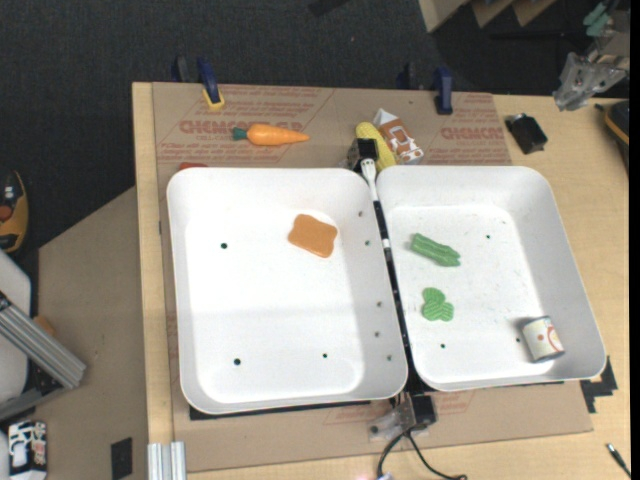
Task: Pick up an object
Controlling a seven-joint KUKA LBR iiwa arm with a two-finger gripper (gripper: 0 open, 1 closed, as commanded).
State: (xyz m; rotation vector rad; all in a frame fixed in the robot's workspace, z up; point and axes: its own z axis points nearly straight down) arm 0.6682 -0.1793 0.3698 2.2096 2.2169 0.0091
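Observation:
The left bin [200, 268] holds one orange toast-like slice [313, 235], lying in its upper middle. In the right bin [560, 238] there are a long green pod [435, 250], a small green leafy piece [437, 306] just below it, and a small white can with a red mark [542, 338] near the front right corner. My gripper [588, 76] hangs at the far upper right, beyond the back right corner of the right bin and away from every object. Nothing is seen in it.
Behind the bins on the brown board lie a toy carrot [270, 136], a yellow banana [370, 140], a brown-and-white packet [402, 141] and a small black block [526, 133]. Blue clamps [210, 86] [443, 90] grip the board's far edge. Cables sit at the front [410, 418].

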